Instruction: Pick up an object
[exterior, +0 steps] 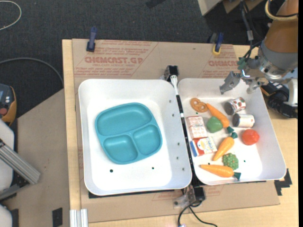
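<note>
The right bin (267,167) holds several toy foods. A pretzel (199,105) lies beside an orange carrot (217,112) and a green fruit (214,124). Close by are a small can (235,105), a white cylinder (243,121) and a red tomato (250,136). Nearer the front lie two more carrots (224,147) (218,170), a broccoli piece (230,161) and two small cartons (195,126) (204,145). My gripper (240,83) hangs over the bin's far edge, just behind the can, open with nothing between its fingers.
The left bin (90,164) holds a teal divided plate (129,132). A black divider clip (171,72) sits between the bins at the back. Blue clamps (91,39) (218,44) grip the cardboard base. Cables run at the right edge.
</note>
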Tool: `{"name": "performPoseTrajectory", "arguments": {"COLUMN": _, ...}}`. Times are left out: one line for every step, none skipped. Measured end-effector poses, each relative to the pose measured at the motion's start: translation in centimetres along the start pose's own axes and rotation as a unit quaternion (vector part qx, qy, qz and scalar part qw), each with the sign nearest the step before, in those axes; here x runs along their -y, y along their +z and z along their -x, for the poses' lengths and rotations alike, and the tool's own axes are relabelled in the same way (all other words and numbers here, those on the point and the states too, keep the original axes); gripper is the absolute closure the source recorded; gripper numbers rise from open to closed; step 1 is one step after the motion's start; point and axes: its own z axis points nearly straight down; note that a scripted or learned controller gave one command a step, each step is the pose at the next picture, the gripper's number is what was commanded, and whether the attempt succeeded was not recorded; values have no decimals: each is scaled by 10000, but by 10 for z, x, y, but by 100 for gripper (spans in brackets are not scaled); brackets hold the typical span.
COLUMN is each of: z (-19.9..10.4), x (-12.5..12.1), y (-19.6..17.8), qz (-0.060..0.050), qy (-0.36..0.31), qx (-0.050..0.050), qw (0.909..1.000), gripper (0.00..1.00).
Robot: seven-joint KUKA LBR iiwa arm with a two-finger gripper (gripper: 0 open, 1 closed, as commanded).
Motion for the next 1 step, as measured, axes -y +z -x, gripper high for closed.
{"name": "performPoseTrajectory", "arguments": {"z": -37, "x": 78, "y": 83, "qz": -68, "qy": 5, "qx": -24, "qw": 10000, "gripper": 0}}
